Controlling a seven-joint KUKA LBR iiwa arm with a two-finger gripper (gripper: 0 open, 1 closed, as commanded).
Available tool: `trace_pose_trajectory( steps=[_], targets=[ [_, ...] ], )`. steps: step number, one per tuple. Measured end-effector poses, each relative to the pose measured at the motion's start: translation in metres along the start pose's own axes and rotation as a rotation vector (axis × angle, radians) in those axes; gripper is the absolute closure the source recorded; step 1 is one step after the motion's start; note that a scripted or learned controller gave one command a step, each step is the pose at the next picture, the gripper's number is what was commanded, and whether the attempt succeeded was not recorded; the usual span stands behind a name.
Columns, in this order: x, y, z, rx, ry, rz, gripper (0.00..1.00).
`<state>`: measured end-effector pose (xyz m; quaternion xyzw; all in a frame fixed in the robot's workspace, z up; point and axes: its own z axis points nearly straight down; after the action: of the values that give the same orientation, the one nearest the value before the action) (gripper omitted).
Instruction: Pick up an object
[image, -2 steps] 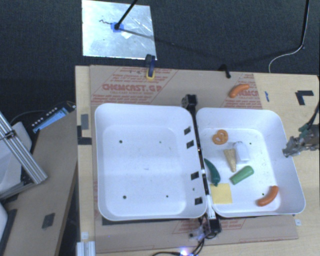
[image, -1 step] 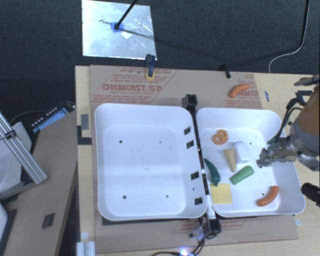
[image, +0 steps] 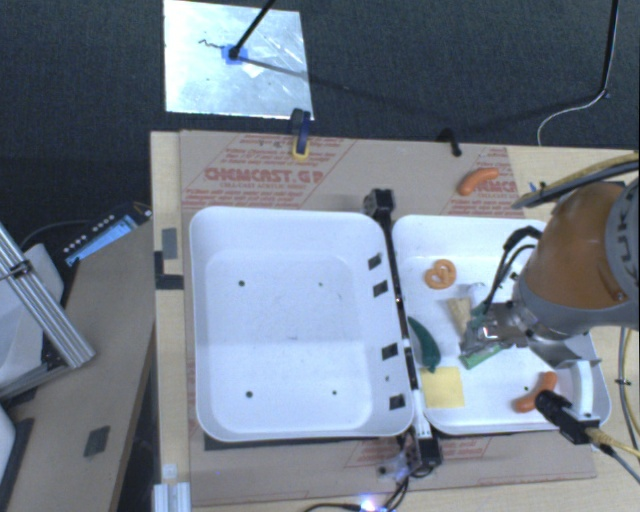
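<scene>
Right bin (image: 500, 232), contents: a green flat piece (image: 482, 352) lies near the bin's middle, tilted, directly under the gripper (image: 478, 333), its lower end sticking out toward the bin's near edge. Whether the green piece sits between the fingers or merely beneath them cannot be told, and whether the pincer is spread or pressed together cannot be told either.

Just beside the gripper, on its far side: a tan wedge-shaped piece (image: 459, 312). Beyond that, toward the bin's far edge: an orange ring-shaped item (image: 440, 273), apart from the gripper.

Along the bin's left wall: a dark green curved item (image: 424, 342), lying lengthwise beside the divider. Below it, at the near-left corner: a yellow square slab (image: 444, 387), flat.

Near the bin's near-right corner: a small orange item (image: 533, 394), elongated, well apart from the green flat piece.

Arm (image: 585, 265): grey with orange band, over the right side of the right bin.

Left bin (image: 290, 320): white, shallow, touching the right bin along a shared edge.

Bench (image: 420, 165), far-right area outside the bins: an orange sausage-shaped item (image: 478, 181). At the far edge: a blue and yellow clamp (image: 300, 135).
</scene>
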<state>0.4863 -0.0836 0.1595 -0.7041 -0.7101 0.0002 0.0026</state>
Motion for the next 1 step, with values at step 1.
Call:
trace_pose_trajectory(
  steps=[1],
  targets=[
    [0.0806, 0.0339, -0.0831, -0.014, -0.001, -0.005, 1.00]
  ],
)
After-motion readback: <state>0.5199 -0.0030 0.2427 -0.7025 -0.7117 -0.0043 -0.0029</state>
